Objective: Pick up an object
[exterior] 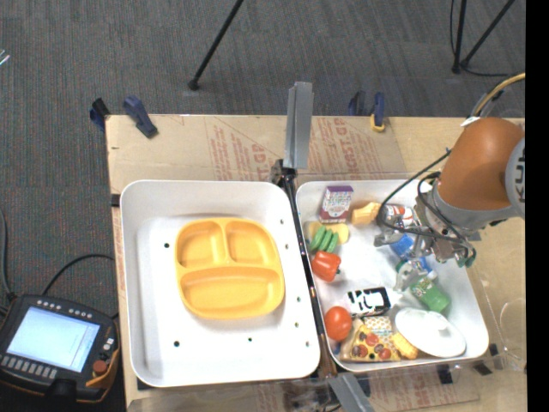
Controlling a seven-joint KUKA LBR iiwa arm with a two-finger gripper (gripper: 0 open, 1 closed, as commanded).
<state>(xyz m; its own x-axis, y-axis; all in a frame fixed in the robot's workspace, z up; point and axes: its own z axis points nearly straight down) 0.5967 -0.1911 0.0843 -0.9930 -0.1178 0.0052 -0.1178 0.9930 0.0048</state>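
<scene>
The gripper (pixel 418 260) hovers low over crowded toys in the right bin (pixel 477 303); jaw state unclear. A clean, centred descent on one item seems wisest.

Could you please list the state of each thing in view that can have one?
Yellow tray: upright, lying flat in the left bin.
Milk carton: standing in the right bin.
White plate: lying upside down.
Pizza slice: lying flat.
End effector: lowered over the right bin's toys.
</scene>
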